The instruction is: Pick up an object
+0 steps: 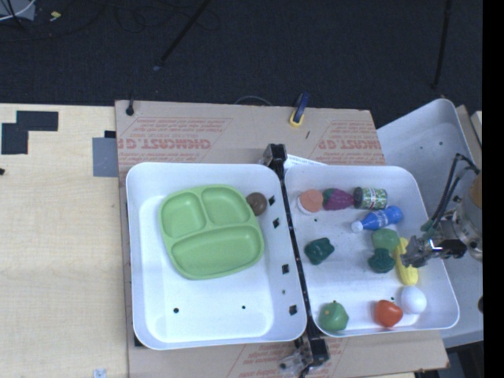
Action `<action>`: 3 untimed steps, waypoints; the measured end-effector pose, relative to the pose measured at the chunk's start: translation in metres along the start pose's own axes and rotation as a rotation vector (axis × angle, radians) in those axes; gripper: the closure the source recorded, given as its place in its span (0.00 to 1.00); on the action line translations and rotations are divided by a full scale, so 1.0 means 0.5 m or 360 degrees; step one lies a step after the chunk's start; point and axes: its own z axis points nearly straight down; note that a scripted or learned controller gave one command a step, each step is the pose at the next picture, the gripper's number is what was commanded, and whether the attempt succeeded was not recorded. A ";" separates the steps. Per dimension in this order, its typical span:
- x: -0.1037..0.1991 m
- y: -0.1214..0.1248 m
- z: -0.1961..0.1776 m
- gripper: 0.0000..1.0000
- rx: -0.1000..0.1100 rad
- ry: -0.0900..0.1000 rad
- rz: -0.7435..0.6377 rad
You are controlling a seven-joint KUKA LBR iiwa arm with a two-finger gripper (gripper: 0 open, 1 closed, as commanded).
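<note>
The right bin (354, 290) holds several toy foods. Along its back lie an orange disc (311, 201), a purple piece (339, 199), a green can (370, 197) and a blue bottle (378, 219). A dark green piece (319, 250) lies in the middle. Near the front are a green apple (334, 316), a red tomato (387, 313) and a white egg (413, 298). My gripper (419, 252) hangs low at the bin's right side. It is right over a yellow banana (407, 270), next to a light green piece (386, 239) and a dark green one (381, 261).
The left bin (150, 290) holds a green divided plate (211, 231) and a brown ball (257, 203) by its right wall. A black divider (290, 242) joins the bins. The arm (461, 239) reaches in over the right bin's right wall.
</note>
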 end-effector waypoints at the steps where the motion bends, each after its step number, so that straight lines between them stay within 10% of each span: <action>1: 0.115 0.034 0.014 1.00 0.0006 0.0006 -0.0008; 3: 0.186 0.073 0.009 1.00 0.0008 0.0001 0.0003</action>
